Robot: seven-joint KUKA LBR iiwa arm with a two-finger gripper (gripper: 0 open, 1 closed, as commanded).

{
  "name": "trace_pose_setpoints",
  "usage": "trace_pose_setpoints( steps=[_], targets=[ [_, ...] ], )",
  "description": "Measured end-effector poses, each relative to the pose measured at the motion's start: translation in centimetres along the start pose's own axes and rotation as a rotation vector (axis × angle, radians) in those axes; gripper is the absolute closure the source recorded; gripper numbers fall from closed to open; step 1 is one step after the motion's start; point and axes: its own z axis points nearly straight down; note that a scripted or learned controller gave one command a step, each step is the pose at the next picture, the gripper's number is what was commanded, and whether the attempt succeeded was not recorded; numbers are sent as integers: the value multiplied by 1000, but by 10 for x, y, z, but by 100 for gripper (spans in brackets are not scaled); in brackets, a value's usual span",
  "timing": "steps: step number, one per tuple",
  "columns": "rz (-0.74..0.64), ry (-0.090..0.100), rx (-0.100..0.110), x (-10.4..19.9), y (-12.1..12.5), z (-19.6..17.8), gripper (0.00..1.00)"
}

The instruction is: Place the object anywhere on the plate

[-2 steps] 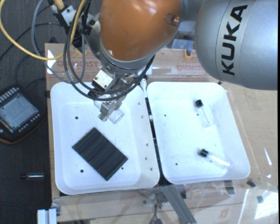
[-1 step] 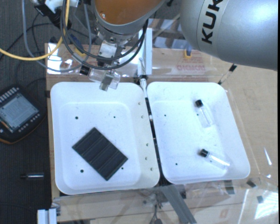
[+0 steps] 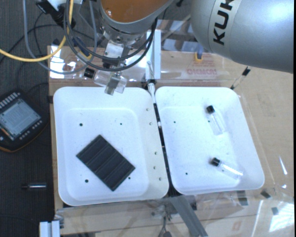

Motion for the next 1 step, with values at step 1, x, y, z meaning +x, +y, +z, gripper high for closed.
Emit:
trace_pose_setpoints(
  steps=[1],
  targets=[
    [4, -9, 4, 0, -1, -7, 100]
  ],
)
